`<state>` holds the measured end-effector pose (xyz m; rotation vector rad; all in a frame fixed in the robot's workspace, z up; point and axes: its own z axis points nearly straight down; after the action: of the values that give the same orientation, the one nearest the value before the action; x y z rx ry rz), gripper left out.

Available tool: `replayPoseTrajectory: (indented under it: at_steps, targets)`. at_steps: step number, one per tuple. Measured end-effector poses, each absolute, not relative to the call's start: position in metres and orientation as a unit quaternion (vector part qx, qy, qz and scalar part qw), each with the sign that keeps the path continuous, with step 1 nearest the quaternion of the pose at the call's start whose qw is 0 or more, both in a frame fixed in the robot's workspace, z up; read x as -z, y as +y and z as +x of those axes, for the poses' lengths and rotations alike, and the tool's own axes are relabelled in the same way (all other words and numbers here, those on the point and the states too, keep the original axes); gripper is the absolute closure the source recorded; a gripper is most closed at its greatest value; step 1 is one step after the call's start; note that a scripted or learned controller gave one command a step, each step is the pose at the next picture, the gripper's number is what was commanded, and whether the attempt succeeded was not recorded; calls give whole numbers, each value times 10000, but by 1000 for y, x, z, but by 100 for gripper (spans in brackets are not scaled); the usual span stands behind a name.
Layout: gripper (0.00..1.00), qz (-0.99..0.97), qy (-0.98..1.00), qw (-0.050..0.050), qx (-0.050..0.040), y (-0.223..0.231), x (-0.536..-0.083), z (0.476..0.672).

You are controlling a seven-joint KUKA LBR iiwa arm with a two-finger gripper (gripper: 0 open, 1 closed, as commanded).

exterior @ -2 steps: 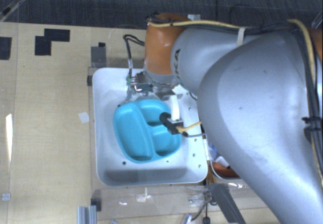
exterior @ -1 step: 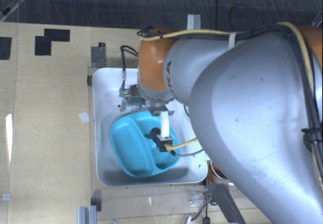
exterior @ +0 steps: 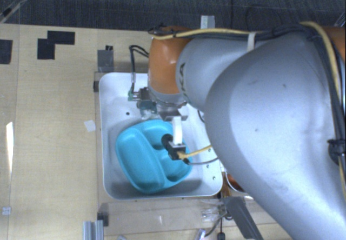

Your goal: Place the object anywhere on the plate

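1. The tool (exterior: 153,106) is seen at the plate's far rim; whether it is open or closed cannot be told, so nothing may be released.
2. The plate (exterior: 138,158), lying in the left bin (exterior: 114,105), could be struck and shoved.
3. An orange thing (exterior: 234,182), perhaps the object, is glimpsed in the right bin and could be left behind.

One blue plate (exterior: 138,164), one white bin (exterior: 110,125), one grey arm (exterior: 270,114)

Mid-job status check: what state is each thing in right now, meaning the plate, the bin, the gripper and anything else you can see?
Blue plate: open side up, lying in the left bin, its right part hidden by the arm.
Left bin: holds the plate.
Gripper: over the plate's far rim; whether it holds anything cannot be told.
Orange thing: beside the bin's near right corner, mostly hidden under the arm.
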<state>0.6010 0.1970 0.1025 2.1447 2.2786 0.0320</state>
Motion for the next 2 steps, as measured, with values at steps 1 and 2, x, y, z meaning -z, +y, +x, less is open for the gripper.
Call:
replayPoseTrajectory:
  at_steps: [1,2]
  targets:
    - [100,7703,6372,137,-193,213,-115,583]
    - [100,8577,5132,140,-298,207,-115,580]
